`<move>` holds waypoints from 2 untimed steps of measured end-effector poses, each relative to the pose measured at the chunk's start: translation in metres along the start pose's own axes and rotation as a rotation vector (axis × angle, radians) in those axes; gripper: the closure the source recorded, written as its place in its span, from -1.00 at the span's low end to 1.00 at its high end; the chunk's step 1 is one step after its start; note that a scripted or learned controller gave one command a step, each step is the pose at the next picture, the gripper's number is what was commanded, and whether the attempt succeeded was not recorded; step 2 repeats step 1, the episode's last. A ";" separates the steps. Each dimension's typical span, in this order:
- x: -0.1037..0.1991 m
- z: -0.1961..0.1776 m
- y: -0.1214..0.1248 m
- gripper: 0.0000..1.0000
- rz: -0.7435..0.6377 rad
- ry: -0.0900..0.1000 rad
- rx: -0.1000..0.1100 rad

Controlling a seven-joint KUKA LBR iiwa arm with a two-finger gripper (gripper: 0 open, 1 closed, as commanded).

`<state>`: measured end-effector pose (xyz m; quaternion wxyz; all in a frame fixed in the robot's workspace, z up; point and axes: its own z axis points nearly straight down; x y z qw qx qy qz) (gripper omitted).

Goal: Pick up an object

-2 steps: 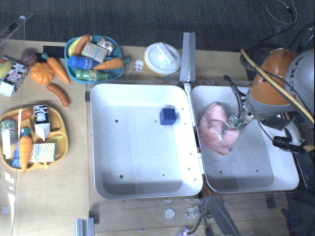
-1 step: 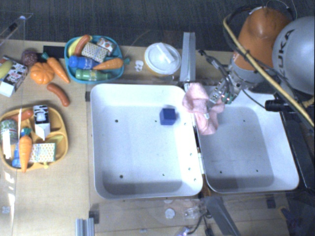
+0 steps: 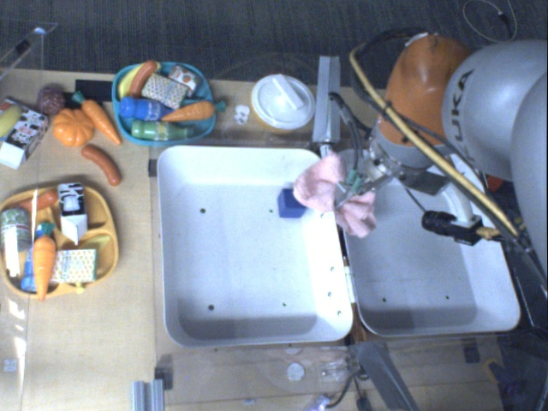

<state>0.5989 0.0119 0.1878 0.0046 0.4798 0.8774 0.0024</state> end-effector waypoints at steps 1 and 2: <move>-0.064 0.004 -0.001 1.00 0.219 0.003 0.007; -0.064 0.004 -0.001 1.00 0.219 0.003 0.007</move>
